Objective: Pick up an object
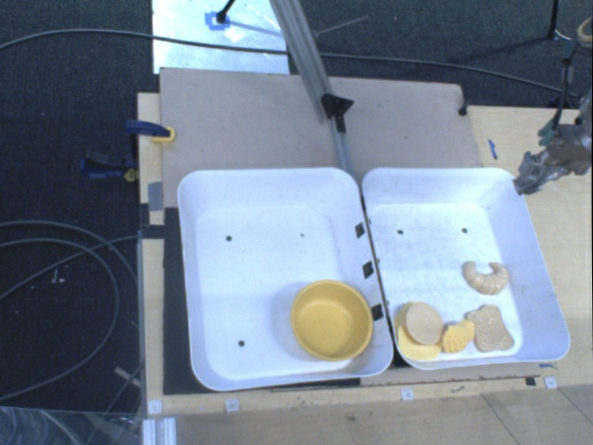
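A yellow bowl sits at the front right of the left bin. In the right bin a pale croissant-shaped piece lies near the right wall. Along that bin's front lie a round tan disc on a yellow slice, a small yellow ridged piece and a tan bone-shaped biscuit. My gripper hangs at the far right, over the right bin's back right corner, well away from all the objects. Nothing shows between its fingers.
A grey metal pole slants across the board behind the bins. A blue and yellow clamp grips the board's left edge. Black cables loop on the floor at left.
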{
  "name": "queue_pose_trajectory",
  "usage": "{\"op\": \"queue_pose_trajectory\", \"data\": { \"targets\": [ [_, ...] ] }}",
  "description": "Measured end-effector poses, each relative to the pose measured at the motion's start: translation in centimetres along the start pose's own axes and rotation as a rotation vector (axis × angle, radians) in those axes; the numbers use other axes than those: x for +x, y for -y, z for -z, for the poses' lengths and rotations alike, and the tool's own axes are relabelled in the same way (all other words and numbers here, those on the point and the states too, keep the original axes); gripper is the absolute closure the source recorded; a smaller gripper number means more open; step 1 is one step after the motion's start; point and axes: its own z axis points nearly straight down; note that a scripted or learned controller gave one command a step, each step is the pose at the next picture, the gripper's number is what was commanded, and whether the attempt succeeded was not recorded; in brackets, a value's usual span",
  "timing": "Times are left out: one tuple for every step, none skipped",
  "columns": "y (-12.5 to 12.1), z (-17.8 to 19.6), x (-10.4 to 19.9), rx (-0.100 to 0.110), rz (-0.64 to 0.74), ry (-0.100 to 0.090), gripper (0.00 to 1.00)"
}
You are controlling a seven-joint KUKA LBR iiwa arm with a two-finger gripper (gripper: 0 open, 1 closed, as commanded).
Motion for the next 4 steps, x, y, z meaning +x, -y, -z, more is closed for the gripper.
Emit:
{"op": "queue_pose_trajectory", "data": {
  "targets": [
    [0.9,-1.8,4.8,0.004,0.001,-0.002,1.0],
    [1.0,-1.7,9.7,0.002,0.002,-0.002,1.0],
    [1.0,-1.8,14.9,0.003,0.002,-0.002,1.0],
    [2.0,-1.9,19.3,0.003,0.001,-0.002,1.0]
  ]
}}
